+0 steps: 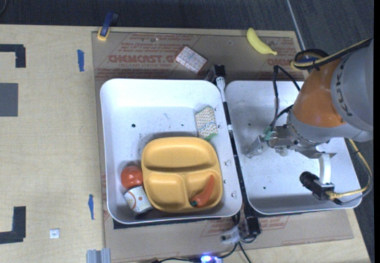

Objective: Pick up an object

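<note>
The gripper (255,148) hangs low over the right bin's (267,190) left side; whether it is spread or pinched, I cannot tell. The pickable things crowd the left bin's (119,113) front: tray (178,173), ball (132,176), packet (206,122).

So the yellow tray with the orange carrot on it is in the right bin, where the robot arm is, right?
Not quite. The camera view shows the yellow tray with the orange carrot in the left bin. The robot arm is over the right bin.
</note>
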Motion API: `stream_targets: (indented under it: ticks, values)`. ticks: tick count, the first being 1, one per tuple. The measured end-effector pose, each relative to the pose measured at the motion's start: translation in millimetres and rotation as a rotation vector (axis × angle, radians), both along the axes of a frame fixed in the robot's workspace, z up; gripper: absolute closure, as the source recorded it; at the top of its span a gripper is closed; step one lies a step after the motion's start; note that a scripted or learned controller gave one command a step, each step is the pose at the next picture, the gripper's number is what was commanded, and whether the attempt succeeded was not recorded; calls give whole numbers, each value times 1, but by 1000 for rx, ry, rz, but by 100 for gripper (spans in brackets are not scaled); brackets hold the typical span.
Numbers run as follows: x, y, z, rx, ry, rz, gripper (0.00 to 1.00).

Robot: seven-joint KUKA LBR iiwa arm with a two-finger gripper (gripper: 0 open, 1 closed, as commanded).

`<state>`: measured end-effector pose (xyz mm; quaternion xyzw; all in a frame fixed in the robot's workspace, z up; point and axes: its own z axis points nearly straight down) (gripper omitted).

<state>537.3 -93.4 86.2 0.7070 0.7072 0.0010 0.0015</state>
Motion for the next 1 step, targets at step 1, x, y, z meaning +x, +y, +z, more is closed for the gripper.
stream_targets:
  ticks: [1]
  values:
    - [-36, -2, 0, 0, -1, 0, 0]
